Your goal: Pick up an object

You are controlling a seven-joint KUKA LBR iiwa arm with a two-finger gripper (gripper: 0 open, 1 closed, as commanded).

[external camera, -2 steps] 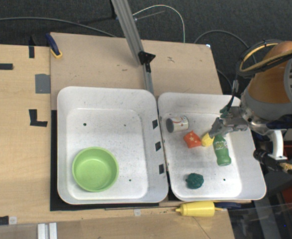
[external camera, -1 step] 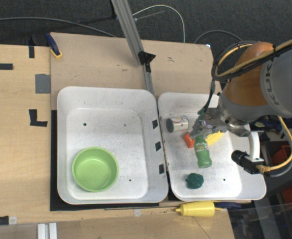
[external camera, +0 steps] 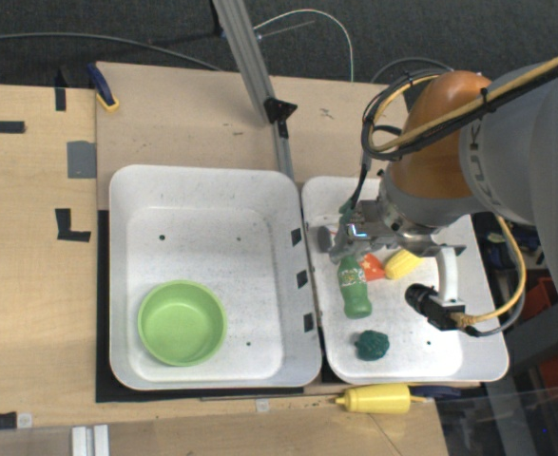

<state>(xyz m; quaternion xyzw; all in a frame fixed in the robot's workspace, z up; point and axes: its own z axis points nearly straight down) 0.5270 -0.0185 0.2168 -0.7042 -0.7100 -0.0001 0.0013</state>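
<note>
Nearest the camera, on the bench (external camera: 31, 350) just outside the front rim of the right bin (external camera: 488, 359), lies a yellow bottle (external camera: 378, 399) on its side, its small tip pointing left. Just behind it, inside the right bin near the front wall, sits a dark green lump (external camera: 373, 344), apart from the other things. Level with it in the left bin (external camera: 126, 198), a light green bowl (external camera: 182, 323) stands upright in the front left corner.

Farther back in the right bin, a green bottle (external camera: 355, 288) with a red and white label lies lengthwise, its base toward the front and its neck up under the gripper (external camera: 347, 240). Touching its right side is a small red-orange piece (external camera: 374, 270), and just beside that a yellow block (external camera: 401, 263). A black fitting with a cable (external camera: 432, 307) hangs over the bin to the right of these.

The gripper hangs directly over the neck end of the green bottle, close above it; whether it is clenched or released cannot be told, and nothing can be seen gripped in it. Behind it rises the arm (external camera: 516, 150) with its orange band, looped with cables. Beyond the bins, a grey metal pole (external camera: 250, 55) slants up from the gap between them, and a blue and yellow clip (external camera: 104, 87) lies at the far left corner of the board.
</note>
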